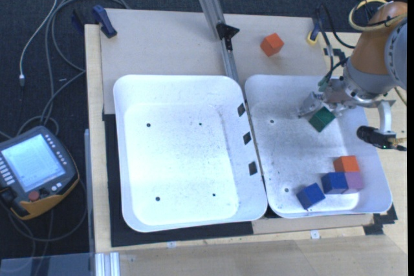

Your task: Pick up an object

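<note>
Camera view: left bin [129, 100] sits beside right bin [272, 94] on the desk [162, 42], with an orange cube [272, 44] on the desk behind them. Within the right bin, the end effector [321, 114] is closed on a green cube [321, 119], held above the bin floor. Near the front right corner lie a blue cube [310, 195], another blue cube [334, 182], an orange block [347, 163] and a pink block [354, 180].

Arm [378, 48] in from right, hand [321, 112] angled down-left, w/ block pinched.
</note>
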Motion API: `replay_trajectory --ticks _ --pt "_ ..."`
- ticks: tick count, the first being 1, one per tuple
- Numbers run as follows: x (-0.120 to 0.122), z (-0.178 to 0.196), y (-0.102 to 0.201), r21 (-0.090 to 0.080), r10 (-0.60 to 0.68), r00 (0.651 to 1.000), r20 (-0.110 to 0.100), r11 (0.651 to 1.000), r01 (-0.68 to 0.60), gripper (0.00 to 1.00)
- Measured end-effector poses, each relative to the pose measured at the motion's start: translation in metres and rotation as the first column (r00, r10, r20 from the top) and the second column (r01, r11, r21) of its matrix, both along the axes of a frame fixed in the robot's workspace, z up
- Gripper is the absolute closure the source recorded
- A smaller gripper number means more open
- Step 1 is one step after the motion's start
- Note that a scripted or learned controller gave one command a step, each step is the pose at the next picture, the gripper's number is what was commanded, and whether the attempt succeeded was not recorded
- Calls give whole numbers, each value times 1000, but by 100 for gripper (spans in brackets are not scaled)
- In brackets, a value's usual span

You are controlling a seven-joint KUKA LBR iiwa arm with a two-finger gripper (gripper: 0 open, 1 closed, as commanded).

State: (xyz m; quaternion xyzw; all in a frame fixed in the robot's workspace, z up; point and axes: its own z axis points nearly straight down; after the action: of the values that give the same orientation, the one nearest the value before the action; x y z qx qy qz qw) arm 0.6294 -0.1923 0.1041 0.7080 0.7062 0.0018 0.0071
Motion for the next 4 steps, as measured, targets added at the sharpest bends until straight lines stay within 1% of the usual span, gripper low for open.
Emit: replay_trajectory --ticks 1,2,3,4 --pt "11 -4 34 6 6 1000 -9 1000 -6 0" --pt "10 -4 32 6 4 1000 -11 1000 -4 0" --pt "17 130 48 5 5 1000 -1 1000 -5 0" --pt "-1 34 19 9 0 1000 -23 1000 0 0"
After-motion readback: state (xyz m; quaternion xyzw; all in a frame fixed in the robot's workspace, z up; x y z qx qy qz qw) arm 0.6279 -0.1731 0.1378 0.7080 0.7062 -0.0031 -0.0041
